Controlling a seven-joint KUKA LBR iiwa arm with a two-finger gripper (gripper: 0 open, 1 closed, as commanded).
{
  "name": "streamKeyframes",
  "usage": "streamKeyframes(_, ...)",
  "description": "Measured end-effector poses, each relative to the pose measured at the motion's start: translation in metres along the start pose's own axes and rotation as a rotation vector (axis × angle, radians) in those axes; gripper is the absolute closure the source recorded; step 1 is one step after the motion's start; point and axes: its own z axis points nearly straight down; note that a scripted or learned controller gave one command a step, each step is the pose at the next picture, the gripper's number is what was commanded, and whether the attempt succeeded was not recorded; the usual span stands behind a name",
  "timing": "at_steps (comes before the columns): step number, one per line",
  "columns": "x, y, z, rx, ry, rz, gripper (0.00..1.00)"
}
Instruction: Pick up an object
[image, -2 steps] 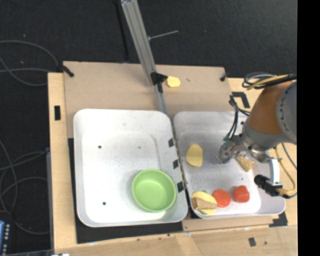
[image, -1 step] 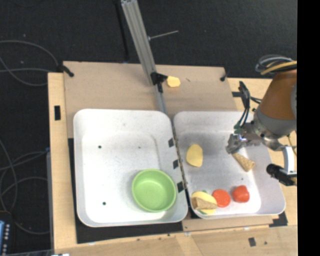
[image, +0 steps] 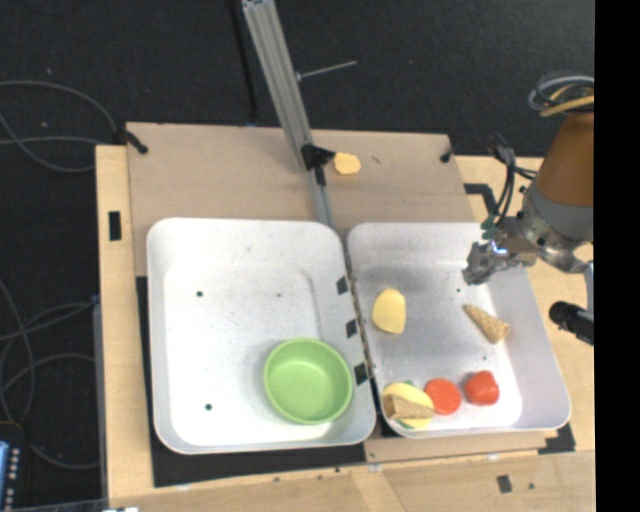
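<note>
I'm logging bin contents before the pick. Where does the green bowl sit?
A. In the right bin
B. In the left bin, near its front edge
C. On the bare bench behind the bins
B: the green bowl rests inside the left bin, toward its front right corner.

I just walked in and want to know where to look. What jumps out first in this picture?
The bright green bowl in the left bin grabs the eye first. Next comes the colourful cluster at the right bin's near edge: two red pieces beside a yellow one. At the right, the arm's orange band stands out, with the gripper hovering over that bin's far side.
</note>
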Motion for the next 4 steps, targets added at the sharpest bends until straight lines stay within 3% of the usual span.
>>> streamKeyframes(1, -0.001, 0.001, -0.020, 0.003, 0.001, -0.001, 1.00)
streamKeyframes(4, 0.168, 0.046, -0.017, 0.005, 0.002, -0.004, 1.00)
